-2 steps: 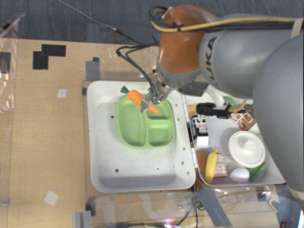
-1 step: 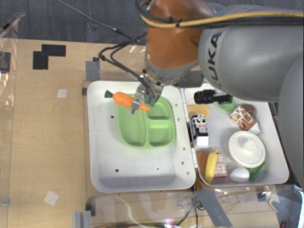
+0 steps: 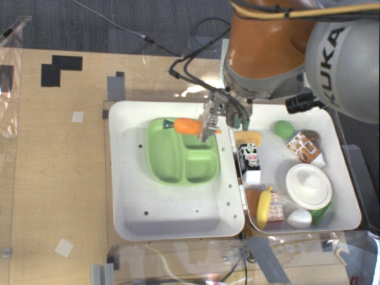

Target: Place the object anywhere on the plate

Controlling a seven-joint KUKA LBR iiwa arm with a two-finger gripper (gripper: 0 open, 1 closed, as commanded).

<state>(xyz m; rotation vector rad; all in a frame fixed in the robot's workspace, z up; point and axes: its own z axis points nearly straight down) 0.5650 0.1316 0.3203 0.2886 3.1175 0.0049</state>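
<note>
Over the left bin [image 3: 130, 206]: claw [image 3: 209, 128] at the carrot's right end.
Seen from above, the orange carrot [image 3: 187, 126] lies across the far rim of the green plate [image 3: 169, 159] (a divided one), and whether the claw grasps it or is released, I cannot tell. A white bowl [image 3: 309, 184] sits in the right bin [image 3: 341, 159].

plate [image 3: 172, 159] green, carrot [image 3: 187, 126] orange, bins [image 3: 127, 183] white. carton [image 3: 250, 158] black-and-white cow patches. ball [image 3: 284, 129] green, packet [image 3: 304, 147] brown with white marks, cup [image 3: 309, 186] white.
</note>
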